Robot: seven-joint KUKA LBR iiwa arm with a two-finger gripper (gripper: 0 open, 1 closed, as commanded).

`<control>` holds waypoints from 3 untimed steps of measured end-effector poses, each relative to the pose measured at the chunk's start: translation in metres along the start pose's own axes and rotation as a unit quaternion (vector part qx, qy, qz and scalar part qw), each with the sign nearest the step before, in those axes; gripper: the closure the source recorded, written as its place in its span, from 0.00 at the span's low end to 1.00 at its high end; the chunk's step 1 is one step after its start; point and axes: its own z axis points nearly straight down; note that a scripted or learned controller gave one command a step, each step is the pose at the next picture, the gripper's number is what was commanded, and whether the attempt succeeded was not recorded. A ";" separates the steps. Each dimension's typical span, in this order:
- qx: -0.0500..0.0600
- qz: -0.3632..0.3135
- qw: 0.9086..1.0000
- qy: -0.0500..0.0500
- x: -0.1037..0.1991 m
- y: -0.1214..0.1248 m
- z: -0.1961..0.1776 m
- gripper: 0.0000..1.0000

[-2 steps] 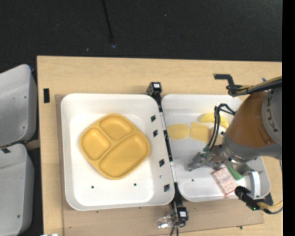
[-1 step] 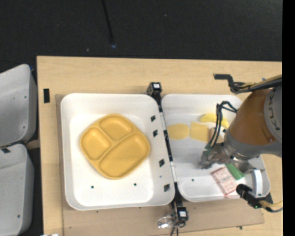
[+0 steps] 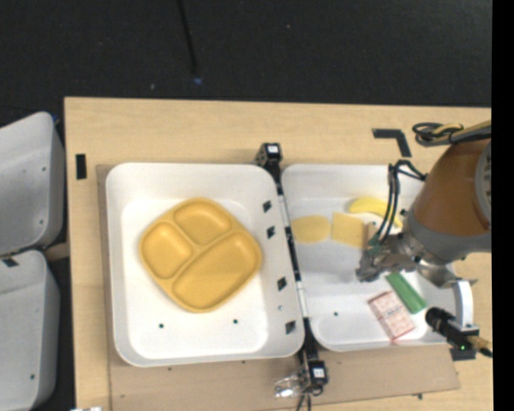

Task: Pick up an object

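On the surface (image 3: 188, 127) the left bin (image 3: 120, 315) holds a divided tray (image 3: 201, 253) near its middle. My tool (image 3: 370, 266) hangs over the right bin (image 3: 325, 324), with a round piece (image 3: 309, 229) and a block (image 3: 348, 229) to its left. A banana (image 3: 370, 206) lies on its far side, and a stick (image 3: 406, 290) and a card (image 3: 391, 313) on its near right.

bench (image 3: 197, 131): light wood | on it: left bin (image 3: 120, 255), right bin (image 3: 325, 187), side by side

banana (image 3: 366, 205) partly behind arm (image 3: 450, 199); end effector (image 3: 370, 266) blurred
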 end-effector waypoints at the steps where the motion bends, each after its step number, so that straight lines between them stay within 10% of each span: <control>1: 0.000 -0.001 1.000 0.000 0.001 0.001 -0.042 1.00; 3: 0.001 -0.003 1.000 0.001 0.041 0.041 -0.071 1.00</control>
